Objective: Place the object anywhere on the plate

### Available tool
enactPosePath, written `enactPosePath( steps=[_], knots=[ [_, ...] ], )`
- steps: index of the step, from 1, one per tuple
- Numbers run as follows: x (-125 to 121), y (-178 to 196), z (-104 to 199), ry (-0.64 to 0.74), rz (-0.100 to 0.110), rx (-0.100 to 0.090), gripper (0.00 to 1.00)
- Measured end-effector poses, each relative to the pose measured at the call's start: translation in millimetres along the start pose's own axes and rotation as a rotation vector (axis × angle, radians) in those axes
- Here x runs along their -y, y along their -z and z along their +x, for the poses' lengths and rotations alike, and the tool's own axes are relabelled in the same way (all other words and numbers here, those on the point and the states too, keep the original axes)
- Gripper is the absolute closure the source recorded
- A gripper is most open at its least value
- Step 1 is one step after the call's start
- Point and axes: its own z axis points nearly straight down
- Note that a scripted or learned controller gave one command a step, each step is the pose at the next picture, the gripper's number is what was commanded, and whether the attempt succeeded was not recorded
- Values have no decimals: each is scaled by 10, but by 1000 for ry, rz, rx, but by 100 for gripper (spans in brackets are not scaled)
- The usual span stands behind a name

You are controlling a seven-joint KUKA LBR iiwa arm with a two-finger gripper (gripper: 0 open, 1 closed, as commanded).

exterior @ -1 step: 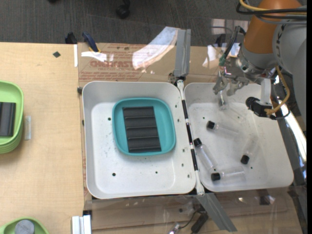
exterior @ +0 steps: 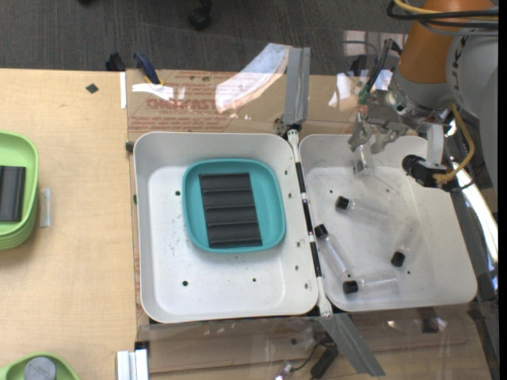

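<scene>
- Wooden bench [exterior: 63, 291] w/ two white bins: left bin [exterior: 158, 283], right bin [exterior: 444, 283].
- Teal plate [exterior: 192, 212] sits mid left bin, dark ribbed insert [exterior: 230, 208] on it.
- Arm [exterior: 444, 46] hangs over right bin's back edge; gripper [exterior: 366, 155] fingers slightly apart, nothing between.
- Clear black-capped tubes [exterior: 360, 207] lie scattered in right bin.

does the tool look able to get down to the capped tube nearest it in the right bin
Probably yes: the tool hangs over the right bin, and the capped tube lies apart from the others with nothing over it.
</scene>
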Motion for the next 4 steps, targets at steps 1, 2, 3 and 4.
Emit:
enactPosePath(
  steps=[1,2,3,4],
  knots=[
    [0,1,0,0,0,0,0],
    [-72,-86,-616,8,-4,-2,0],
    [-123,214,-1016,-43,-5,-3,0],
    [-145,600,-1215,-5,-4,-2,0]
  ],
)
